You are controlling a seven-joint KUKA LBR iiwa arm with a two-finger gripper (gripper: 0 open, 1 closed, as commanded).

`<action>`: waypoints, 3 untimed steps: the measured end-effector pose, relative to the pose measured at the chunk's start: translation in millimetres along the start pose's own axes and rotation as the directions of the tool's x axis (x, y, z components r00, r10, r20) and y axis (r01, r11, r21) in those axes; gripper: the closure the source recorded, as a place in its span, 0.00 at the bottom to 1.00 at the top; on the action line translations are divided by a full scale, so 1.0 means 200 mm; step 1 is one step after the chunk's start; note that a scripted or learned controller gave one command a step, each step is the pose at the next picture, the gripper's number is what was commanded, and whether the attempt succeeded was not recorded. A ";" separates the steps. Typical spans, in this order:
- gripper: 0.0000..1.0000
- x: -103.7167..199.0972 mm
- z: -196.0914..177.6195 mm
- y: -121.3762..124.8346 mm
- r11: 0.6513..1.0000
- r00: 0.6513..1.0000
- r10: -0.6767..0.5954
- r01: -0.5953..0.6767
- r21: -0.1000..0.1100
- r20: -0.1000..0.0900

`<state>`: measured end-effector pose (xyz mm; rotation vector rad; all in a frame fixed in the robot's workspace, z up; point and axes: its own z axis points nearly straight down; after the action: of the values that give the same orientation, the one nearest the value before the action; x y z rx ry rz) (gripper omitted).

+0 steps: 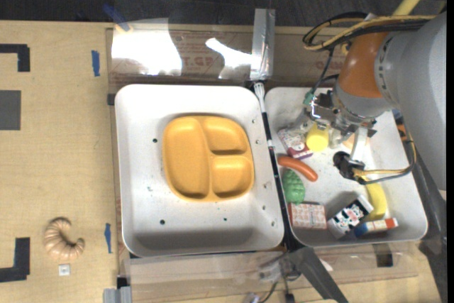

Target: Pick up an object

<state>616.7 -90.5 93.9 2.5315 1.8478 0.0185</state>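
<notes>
Right bin (408, 174) holds a clutter of small things. Gripper (345, 133) is low over its upper middle, just right of a yellow ball (317, 140); grip state cannot be told, the wrist hides it. From the ball: pink-and-white packet (294, 142) at 9 o'clock, touching; orange sausage (299, 167) at 7; green toy (294, 187) further at 7. Patterned box (308, 215) and black-and-white carton (350, 215) lie near the front wall. Banana (377, 200) at 5. Left bin (135, 152) carries a yellow divided tray (208, 156). Croissant (63, 238) on the bench, 8 o'clock.
</notes>
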 end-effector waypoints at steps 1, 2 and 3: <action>0.00 0.10 -0.46 -0.02 0.969 0.969 0.247 -0.247 0.007 0.006; 0.00 -0.09 -0.14 -0.19 0.890 0.890 0.456 -0.456 0.016 0.014; 0.00 0.14 -0.46 0.07 0.942 0.942 0.335 -0.335 0.008 0.006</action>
<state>636.4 -68.1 187.0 2.8139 1.3940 0.0061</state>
